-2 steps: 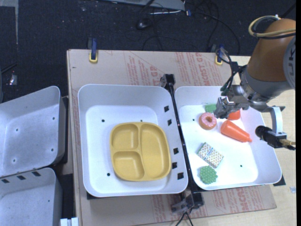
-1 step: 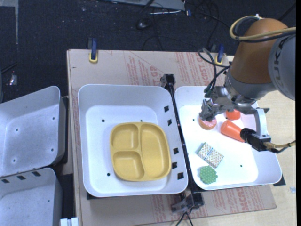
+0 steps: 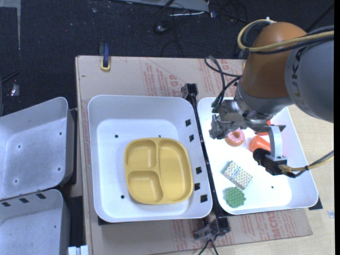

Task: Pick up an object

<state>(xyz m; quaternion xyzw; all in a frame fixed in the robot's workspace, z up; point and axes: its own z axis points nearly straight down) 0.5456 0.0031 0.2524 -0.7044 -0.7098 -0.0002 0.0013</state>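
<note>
My gripper (image 3: 217,130) hangs low over the upper left part of the right bin (image 3: 276,201). Just to its right, a pink ring-shaped donut (image 3: 235,138) lies on the bin floor, close to the gripper body or touching it. An orange-red object (image 3: 260,141) lies right of the donut, partly hidden by the wrist. Nearer the front are a small checkered white block (image 3: 237,174) and a green bumpy ball (image 3: 234,196). Nothing shows between the gripper's tips.
The left bin (image 3: 106,142) holds a yellow divided plate (image 3: 158,170). A dark divider with clips (image 3: 199,153) runs between the two bins. The arm's large grey and orange body (image 3: 276,62) overhangs the back of the right bin.
</note>
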